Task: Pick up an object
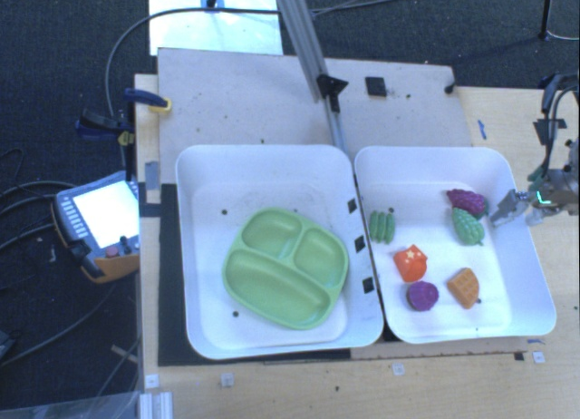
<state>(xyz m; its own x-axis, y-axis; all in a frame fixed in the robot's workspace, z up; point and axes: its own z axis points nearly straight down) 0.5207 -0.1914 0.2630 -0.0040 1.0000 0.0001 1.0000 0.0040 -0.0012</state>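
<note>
Fingers at the right edge of the right bin, pointing left over its rim; can't tell whether they're spread or pressed together, too small and blurred, and nothing is visibly between them. A green light glows on the body just behind them. Closest items to the tips: a green corn-like toy just left of them, and a purple grape cluster touching the corn's upper end. Further left and lower in the same bin: an orange-red toy with a pale top near the middle, a round purple piece right below it, an orange waffle-textured piece to the right of that, close but apart. A small green pod-like toy sits near the bin's left wall, well apart from the rest. All six lie on the bin floor, none lifted. Left bin sits edge to edge with the right one and holds a light green divided plate, three compartments, lying flat. Both bins rest on the counter. A slanted metal pole crosses the back of the counter toward the seam between the bins. Off the counter at left, a handheld pendant with a lit screen and loose cables on dark carpet.
</note>
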